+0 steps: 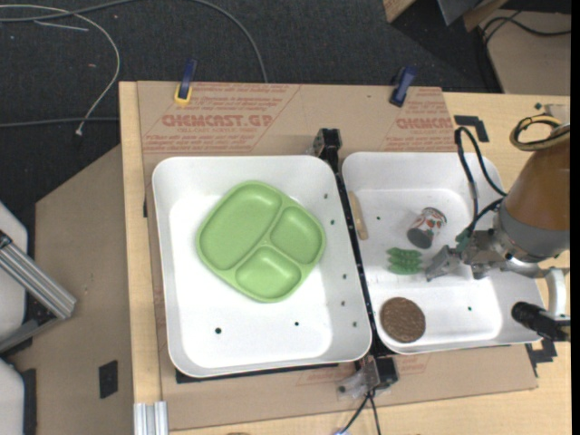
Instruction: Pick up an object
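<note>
Over the right bin (471, 311), toward its right-hand side: gripper (441, 267) at the end of the grey and orange arm, tip low above the bin floor and aimed toward the left of the view. Fingers too small and dark against the bin to judge as spread or pressed together; cannot tell, and nothing visibly pinched between them. Immediately left of the tip: green leafy item (405, 261), lying flat, long axis roughly left to right, near end just beside the tip and possibly touching, contact not resolvable. Judged the likeliest target, being nearest and directly in line with the gripper's reach. Up and slightly left of the tip: small grey and red can-like item (426, 227), tilted on its side, apart from the green item. Below and left, near the bin's lower left corner: brown round disc (402, 319), flat, well clear of the tip. Against the bin's left wall: thin tan stick (359, 217), long axis running up and down the view, farthest of the four from the gripper. Left bin (181, 315): green divided plate (261, 240) with three compartments, resting near centre, well apart from the arm. Legible writing: red print on the cardboard sheet (272, 116) beneath the bins, reading approximately "CHEMCAST GP" at upper left, repeated at upper right but partly cut off. No readable label on any item inside the bins.
</note>
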`<state>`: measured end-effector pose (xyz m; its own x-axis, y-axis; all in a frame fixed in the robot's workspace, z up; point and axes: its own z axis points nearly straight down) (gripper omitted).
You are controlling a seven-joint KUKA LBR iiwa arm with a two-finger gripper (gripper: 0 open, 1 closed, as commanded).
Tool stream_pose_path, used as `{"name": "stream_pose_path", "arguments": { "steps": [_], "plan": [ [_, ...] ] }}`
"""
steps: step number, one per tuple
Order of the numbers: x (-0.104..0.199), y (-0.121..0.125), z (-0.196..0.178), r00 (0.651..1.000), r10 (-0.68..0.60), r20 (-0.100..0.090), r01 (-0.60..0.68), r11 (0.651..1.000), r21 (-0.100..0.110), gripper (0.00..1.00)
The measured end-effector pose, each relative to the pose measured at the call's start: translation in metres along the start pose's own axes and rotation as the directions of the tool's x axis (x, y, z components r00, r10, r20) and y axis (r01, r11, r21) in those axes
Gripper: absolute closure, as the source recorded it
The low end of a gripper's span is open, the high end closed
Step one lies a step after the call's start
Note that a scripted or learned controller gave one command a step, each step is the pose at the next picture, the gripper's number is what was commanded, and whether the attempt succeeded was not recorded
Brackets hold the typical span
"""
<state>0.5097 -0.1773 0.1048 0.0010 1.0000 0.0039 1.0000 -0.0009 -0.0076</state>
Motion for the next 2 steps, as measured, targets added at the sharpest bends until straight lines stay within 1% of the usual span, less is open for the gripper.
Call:
{"name": "stream_pose_path", "arguments": {
  "steps": [1, 2],
  "plan": [
    [0.000, 0.002, -0.014, 1.000, -0.001, 0.002, 0.001, 1.000, -0.008, 1.00],
    [-0.001, 0.003, -0.078, 1.000, -0.002, 0.006, 0.002, 1.000, -0.014, 1.00]
  ]
}}
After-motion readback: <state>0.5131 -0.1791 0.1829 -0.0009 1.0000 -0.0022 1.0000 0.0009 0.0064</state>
